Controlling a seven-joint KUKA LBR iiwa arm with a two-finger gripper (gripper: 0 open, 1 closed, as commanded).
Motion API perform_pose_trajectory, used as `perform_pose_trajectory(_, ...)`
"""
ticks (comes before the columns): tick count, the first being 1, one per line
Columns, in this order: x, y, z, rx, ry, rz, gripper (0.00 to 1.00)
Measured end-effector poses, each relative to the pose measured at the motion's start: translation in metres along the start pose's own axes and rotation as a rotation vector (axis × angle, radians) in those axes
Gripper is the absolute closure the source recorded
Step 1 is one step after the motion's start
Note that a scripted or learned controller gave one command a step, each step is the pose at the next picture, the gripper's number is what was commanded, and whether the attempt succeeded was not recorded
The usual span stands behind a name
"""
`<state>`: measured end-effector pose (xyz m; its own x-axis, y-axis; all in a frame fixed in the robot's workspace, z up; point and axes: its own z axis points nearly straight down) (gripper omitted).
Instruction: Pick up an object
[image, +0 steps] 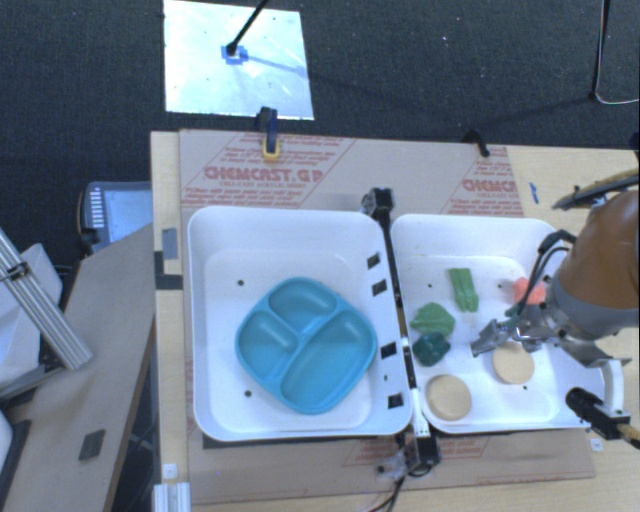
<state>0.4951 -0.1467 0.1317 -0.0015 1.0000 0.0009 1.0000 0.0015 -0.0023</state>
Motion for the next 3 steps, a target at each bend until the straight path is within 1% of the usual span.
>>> perform_pose_trajectory(1, 0.0, 0.001, 0.048, -0.004, -0.001, 0.002, 0.0)
perform_pose_trajectory(2, 0.0, 0.002, 0.036, -0.006, 0.0, 0.0, 1.0)
perform_pose_trajectory(3, -0.005, -0.004, -0.022, -0.009, -0.003, 0.0, 1.0)
